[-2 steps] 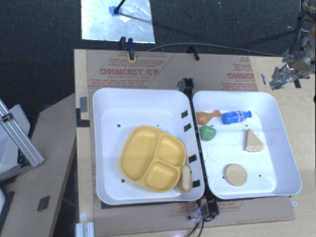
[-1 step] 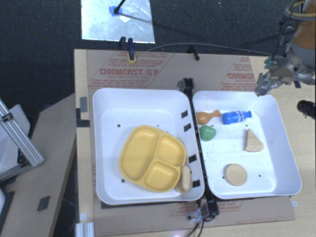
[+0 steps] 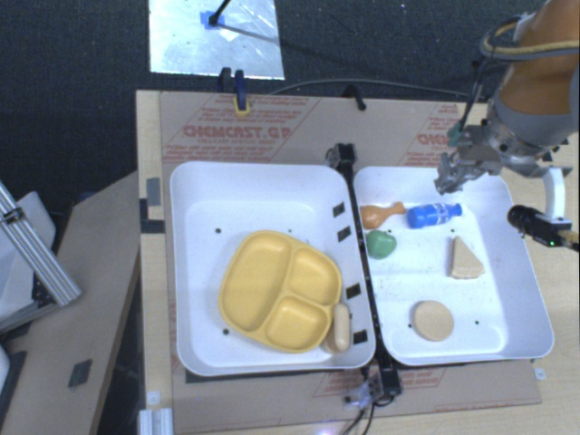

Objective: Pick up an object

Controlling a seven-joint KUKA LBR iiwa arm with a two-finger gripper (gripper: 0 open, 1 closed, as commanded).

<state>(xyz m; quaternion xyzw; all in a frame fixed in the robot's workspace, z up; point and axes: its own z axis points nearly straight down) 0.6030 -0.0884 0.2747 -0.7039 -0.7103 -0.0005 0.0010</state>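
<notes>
So far nothing is being lifted: the gripper point(image 3: 448, 185) is hovering over the right white bin's point(image 3: 521, 270) far edge, just above the blue plastic bottle point(image 3: 433, 214) lying there; whether its claw is apart or together cannot be told. Descending and grasping are remaining.

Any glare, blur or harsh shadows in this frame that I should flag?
Camera view: glare on the metal sheet at the top washes out its surface; both bins are evenly lit with only soft shadows; the gripper above the blue bottle looks slightly soft, and its fine detail is hard to read; the yellow tray is sharp.
</notes>
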